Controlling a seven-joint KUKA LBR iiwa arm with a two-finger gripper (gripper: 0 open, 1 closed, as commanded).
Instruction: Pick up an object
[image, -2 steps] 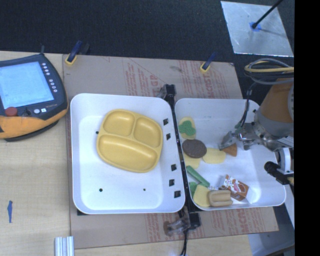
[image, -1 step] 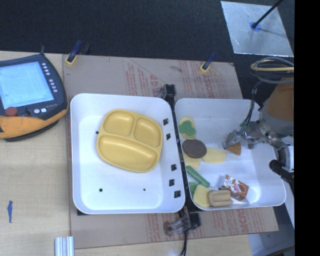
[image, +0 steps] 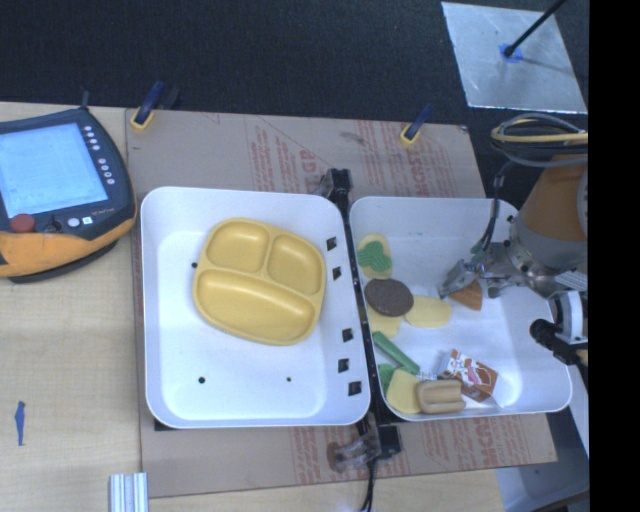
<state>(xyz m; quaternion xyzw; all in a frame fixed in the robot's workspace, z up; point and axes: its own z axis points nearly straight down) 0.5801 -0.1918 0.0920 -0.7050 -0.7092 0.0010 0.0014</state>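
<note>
While nothing is clear of the bin floor yet, the pick looks about halfway: gripper (image: 468, 285) is down inside the right bin (image: 530, 395), with an orange wedge-shaped piece (image: 467, 296) right at its tips.

Near edge of that bin: tan bread-like piece (image: 440, 396) lying on a pale yellow slice (image: 401, 391), a red-and-white wrapped item (image: 472, 374) just beside it, a green stick (image: 394, 352) to their left.

Mid bin: brown round disc (image: 388, 296), pale yellow oval (image: 431, 313) touching its right side. Green leafy piece (image: 375, 257) beyond the disc, near the divider.

Orange wedge sits right of the yellow oval, mid-height in the bin, small, flat-looking, one corner pointing down. Fingers appear narrow and set either side of it, but too small and blurred to confirm contact, so pincer state: cannot tell. Wedge looks to be resting on the bin floor, so judged not lifted.

Left to do: confirm closure, lift clear.

Left bin (image: 170, 330) holds a yellow divided plate (image: 262, 281), well apart from the action. Far left on the bench: teach pendant (image: 55, 185).
</note>
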